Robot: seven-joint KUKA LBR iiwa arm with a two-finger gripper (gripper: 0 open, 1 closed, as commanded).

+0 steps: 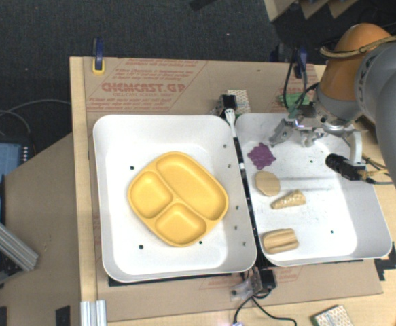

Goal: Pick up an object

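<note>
Purple grapes [261,156] lie just below-left of the gripper [294,133], whose finger spread cannot be told; the approach is judged under way, a descent being called for next.

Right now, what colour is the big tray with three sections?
Yellow. The divided tray lies in the left white bin, shown best in the camera view.

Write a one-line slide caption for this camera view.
Gripper hovers over the right bin near purple grapes and three tan food items; a yellow divided plate sits in the left bin.
</note>
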